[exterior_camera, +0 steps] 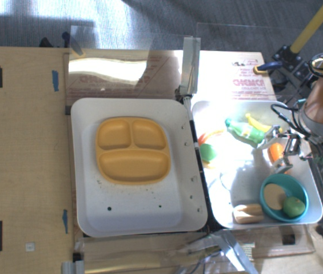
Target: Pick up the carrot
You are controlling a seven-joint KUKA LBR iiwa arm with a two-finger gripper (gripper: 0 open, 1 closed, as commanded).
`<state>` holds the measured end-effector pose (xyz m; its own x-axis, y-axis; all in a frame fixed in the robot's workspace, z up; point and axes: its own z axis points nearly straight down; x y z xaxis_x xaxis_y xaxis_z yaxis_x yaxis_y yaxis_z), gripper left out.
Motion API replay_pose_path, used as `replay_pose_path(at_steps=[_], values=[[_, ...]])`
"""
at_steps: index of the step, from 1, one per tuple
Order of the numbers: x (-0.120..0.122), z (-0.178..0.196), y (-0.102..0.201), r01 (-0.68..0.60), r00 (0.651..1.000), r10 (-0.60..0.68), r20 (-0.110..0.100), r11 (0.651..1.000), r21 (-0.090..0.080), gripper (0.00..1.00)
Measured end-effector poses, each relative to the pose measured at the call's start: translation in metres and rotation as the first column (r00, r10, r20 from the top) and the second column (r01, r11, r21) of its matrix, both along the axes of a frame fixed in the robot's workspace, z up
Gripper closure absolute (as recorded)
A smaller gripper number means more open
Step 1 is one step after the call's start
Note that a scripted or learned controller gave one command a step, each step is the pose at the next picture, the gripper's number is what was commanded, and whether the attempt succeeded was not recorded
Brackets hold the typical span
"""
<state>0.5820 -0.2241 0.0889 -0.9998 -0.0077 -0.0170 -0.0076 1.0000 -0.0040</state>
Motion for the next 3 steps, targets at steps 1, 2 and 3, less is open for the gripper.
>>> replay_pose_path(at_steps=[1, 2, 3], values=[[0.004, 0.014, 0.001, -0.001, 1.000, 0.001, 0.012, 1.000, -0.003, 1.00], [-0.002, 0.032, 0.103, 0.087, 0.996, -0.087, -0.012, 0.996, 0.008, 1.00], [0.021, 0.001, 0.047, -0.370, 0.929, 0.370, -0.006, 0.929, -0.002, 1.00]])
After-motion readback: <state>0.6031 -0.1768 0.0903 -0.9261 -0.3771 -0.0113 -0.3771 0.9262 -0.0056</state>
